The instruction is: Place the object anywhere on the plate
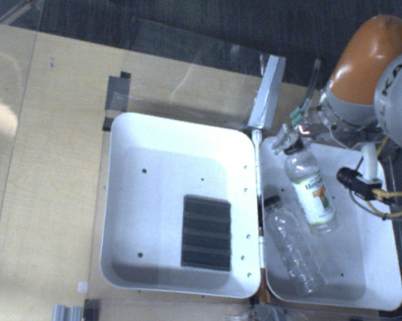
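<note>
1. Look at the bottle [310, 189] first. It is a small clear bottle with a white and green label, and it is over the right bin [386, 273].

2. Its neck end is up by the tool [294, 140], near the top left corner of that bin. Its bottom end points down and to the right in the picture, toward the middle of the bin.

3. So its long line runs on a slant, from upper left to lower right. You cannot tell for sure if the low end rests on the bin floor or hangs just above it.

4. The tool sits right at the bottle's neck. It looks like it grips the neck, but the fingers are too small and blurry, so you cannot tell if they are closed on it.

5. Just below the bottle lies a second clear bottle [294, 248]. It is see-through and hard to make out. It lies flat on the floor of the right bin.

6. The plate [206, 233] is the dark ribbed slab in the left bin [130, 183]. It has nothing on it.

7. So the job is only partly done, as far as you can judge. The bottle is at the tool, but it is not on the plate yet.

8. What is left: the bottle must go over the wall between the two bins, to the left, and come down on the plate.
</note>
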